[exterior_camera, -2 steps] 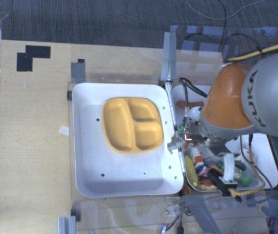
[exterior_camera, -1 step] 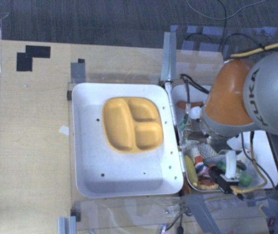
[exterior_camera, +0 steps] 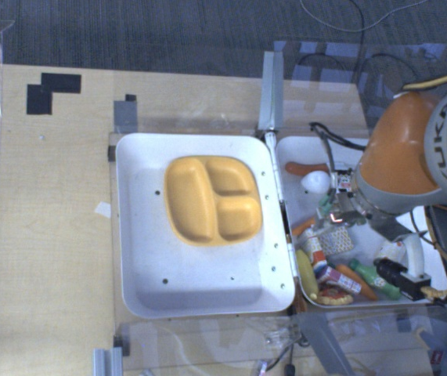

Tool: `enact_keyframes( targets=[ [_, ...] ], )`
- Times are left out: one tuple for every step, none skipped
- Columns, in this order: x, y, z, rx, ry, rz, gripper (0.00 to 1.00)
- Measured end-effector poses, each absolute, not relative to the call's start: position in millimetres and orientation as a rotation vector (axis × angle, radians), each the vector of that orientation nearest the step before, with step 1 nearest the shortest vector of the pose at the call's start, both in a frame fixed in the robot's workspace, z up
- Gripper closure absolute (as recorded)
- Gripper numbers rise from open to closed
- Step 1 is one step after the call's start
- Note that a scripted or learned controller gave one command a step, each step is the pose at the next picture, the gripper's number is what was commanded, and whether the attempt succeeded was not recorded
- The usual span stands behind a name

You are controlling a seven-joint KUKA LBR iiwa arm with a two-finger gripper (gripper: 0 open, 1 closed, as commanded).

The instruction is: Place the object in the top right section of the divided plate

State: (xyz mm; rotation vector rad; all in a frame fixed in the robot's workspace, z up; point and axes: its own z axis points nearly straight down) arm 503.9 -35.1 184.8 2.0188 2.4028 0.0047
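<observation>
A yellow divided plate (exterior_camera: 211,200) lies in the left white bin (exterior_camera: 141,272), with one long section on its left and two smaller ones on its right. The top right section (exterior_camera: 231,176) holds nothing. My gripper (exterior_camera: 335,211) hangs low over the right bin (exterior_camera: 292,151), just below a white egg-shaped object (exterior_camera: 315,182) and above a grey checkered item (exterior_camera: 337,241). The grey arm with its orange band (exterior_camera: 399,155) covers much of that bin.
The right bin holds several small items: an orange-red spoon-like piece (exterior_camera: 308,167), a yellow banana (exterior_camera: 307,271), a carrot (exterior_camera: 356,276), a green item (exterior_camera: 388,288) and a colourful packet (exterior_camera: 333,276). A metal divider (exterior_camera: 269,92) runs between the bins.
</observation>
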Motion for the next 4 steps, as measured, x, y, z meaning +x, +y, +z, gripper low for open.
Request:
enact_keyframes(
  targets=[
    [489.6,-77,185,1.812,2.56,0.005,1.0],
    [492.8,6,202,1.63,2.679,0.006,1.0],
    [488.6,-25,185,1.659,2.662,0.005,1.0],
    [491.2,-25,196,1.655,2.658,0.011,1.0]
  ],
)
